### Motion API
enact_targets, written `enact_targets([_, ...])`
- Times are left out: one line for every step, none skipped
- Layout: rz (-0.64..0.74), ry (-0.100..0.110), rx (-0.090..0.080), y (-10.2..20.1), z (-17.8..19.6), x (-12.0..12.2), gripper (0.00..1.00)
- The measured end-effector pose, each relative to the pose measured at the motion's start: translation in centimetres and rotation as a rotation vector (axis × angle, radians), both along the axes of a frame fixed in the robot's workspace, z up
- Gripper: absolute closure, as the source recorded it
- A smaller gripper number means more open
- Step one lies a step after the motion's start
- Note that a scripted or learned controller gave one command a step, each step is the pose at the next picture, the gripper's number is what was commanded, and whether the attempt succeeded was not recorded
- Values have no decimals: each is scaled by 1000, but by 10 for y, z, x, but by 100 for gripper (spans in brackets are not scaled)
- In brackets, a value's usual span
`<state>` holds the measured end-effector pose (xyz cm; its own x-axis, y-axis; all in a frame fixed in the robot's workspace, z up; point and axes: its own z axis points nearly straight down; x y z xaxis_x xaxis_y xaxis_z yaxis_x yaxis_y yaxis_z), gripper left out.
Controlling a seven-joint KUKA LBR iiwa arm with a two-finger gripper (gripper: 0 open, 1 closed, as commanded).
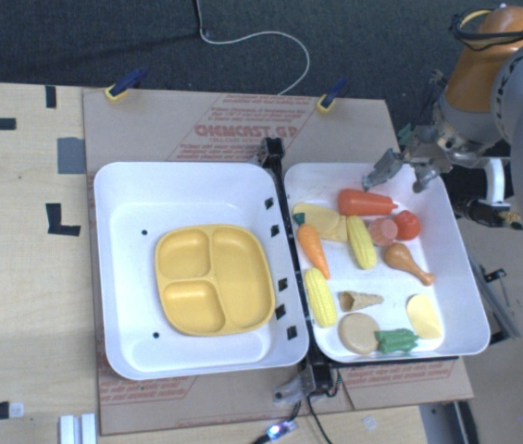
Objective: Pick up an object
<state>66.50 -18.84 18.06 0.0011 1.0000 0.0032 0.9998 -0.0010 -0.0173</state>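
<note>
The right bin (465,276) holds several toy foods: a red-orange pepper (365,203), a red tomato (406,225), a carrot (313,249), two corn cobs (360,241) (320,297), a drumstick (406,263), a cone (360,299), a tan round piece (358,331), a green piece (396,341) and a pale yellow piece (424,314). My gripper (402,176) hangs over the bin's far right corner, above the pepper, open, with nothing between its fingers.
The left bin (122,248) holds a yellow divided plate (214,278). Both bins rest on a cardboard sheet (233,128) with clamps at its far edge. A white cable (252,37) lies on the dark cloth behind. The arm (492,72) comes in from the upper right.
</note>
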Motion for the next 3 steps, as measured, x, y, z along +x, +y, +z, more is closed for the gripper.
enact_targets([3, -13, -3, 0, 9, 3, 0])
enact_targets([3, -8, -2, 10, -53, 3, 0])
enact_targets([4, -32, -11, 8, -74, 8, 0])
